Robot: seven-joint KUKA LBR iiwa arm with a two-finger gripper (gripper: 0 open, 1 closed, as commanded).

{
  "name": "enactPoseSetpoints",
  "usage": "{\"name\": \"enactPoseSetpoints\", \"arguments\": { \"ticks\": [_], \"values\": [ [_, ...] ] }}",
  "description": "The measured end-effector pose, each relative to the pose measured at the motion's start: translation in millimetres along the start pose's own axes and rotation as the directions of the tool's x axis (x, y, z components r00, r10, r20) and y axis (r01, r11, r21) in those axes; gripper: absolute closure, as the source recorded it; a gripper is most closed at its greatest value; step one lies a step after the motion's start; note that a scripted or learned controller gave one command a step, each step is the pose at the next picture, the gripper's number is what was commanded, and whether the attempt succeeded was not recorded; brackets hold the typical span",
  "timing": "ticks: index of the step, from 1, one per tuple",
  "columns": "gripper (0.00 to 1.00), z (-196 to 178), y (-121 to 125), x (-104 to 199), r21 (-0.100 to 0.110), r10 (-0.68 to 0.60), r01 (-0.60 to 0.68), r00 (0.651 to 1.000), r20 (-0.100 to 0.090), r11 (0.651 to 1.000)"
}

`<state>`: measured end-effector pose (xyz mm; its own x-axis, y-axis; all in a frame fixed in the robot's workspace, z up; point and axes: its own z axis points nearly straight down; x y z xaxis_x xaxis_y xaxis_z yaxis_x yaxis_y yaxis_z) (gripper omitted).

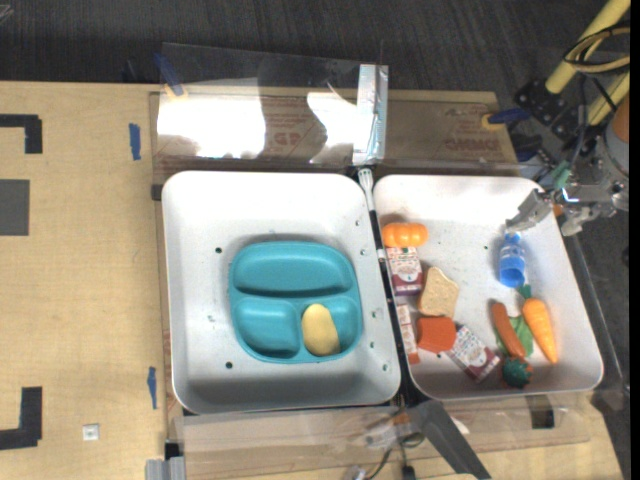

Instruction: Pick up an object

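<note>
Tool (548, 206) at right bin's (470, 190) far right corner, above blue bottle (511, 261), grip state indeterminable, potato (320, 329) in teal tray (270, 278)

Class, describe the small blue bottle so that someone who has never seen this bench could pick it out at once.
Find the right-hand white bin, the one crowded with toy food. Near its far right side, above the two carrots, lies the blue bottle. It is the sole blue item in that bin; its neighbours are orange, red, tan or green.

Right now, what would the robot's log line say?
gripper: over right bin's upper right, nothing seen held | nearest: blue bottle | left bin: teal tray holding yellow potato-like item
</note>
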<state>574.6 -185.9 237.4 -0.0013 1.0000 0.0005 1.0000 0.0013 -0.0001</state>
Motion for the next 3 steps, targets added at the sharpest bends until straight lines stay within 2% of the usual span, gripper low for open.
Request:
{"name": "enactPoseSetpoints", "arguments": {
  "ticks": [1, 2, 3],
  "values": [
    [0.00, 62, -8, 73, 0.005, -0.068, 0.068, 0.998, -0.002, 0.998],
    [0.00, 89, 7, 14, -0.001, -0.215, 0.215, 0.977, 0.002, 0.977],
    [0.00, 150, 20, -21, -0.008, -0.275, 0.275, 0.961, 0.001, 0.961]
  ]
}}
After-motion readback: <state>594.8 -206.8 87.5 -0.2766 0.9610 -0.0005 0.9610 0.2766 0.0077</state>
